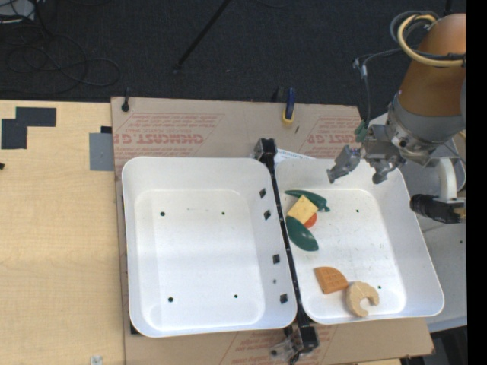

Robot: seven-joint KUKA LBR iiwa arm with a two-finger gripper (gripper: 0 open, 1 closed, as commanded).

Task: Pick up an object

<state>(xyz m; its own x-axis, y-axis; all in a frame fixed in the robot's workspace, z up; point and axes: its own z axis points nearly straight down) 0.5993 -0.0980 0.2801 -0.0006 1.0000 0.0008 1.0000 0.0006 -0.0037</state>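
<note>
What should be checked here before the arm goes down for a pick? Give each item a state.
1. Gripper carries nothing: ok, its open fingers have only air between them.
2. Objects to pick lie in the right bin: ok.
3. Gripper above a target: not ok, it hangs over the bin's far edge, away from the pieces.
4. Tan hook-shaped piece free to grasp: ok, apart from the orange wedge.
5. Yellow block free: not ok, clustered with the green pieces.
6. Grasp height: cannot tell.
</note>
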